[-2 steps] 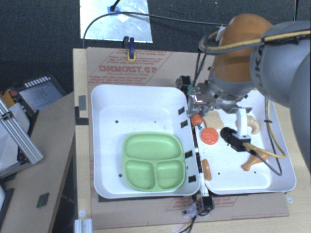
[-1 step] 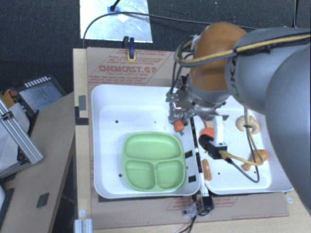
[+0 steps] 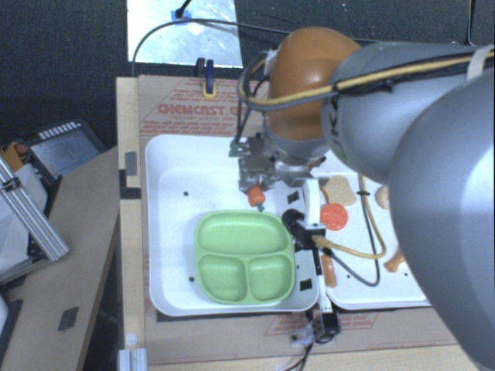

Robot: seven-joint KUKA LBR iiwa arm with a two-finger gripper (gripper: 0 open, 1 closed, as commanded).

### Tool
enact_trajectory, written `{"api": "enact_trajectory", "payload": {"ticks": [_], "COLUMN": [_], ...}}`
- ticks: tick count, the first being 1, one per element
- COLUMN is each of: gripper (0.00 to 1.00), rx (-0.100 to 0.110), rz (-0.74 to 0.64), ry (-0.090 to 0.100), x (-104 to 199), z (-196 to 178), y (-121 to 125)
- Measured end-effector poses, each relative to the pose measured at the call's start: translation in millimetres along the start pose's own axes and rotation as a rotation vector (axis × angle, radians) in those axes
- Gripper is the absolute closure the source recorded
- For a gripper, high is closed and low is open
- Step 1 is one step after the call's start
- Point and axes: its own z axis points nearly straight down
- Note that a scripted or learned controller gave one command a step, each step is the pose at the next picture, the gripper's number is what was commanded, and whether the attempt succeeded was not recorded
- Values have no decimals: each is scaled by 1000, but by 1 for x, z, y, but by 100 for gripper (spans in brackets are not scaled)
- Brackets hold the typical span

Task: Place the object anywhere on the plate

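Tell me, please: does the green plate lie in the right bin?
No, the green plate lies in the left bin, while the right bin holds small food items.

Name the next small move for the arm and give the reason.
Probably ease the gripper toward the camera and lower it: a small orange object sits at its tip just beyond the green plate's far rim, not yet over a compartment.

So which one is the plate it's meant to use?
Look in the left white bin. The plate lies at its near right corner, just below the end effector. It is pale green, divided into three compartments, and the largest thing in either bin.
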Motion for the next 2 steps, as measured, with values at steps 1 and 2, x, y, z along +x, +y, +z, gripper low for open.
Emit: {"api": "enact_trajectory", "payload": {"ticks": [1,2], "gripper": [100,0], "rx": [2,2], "rz": [4,5], "ry": [-2,-2], "x": [0,0], "z": [-2,-2], "y": [-8,-8]}}
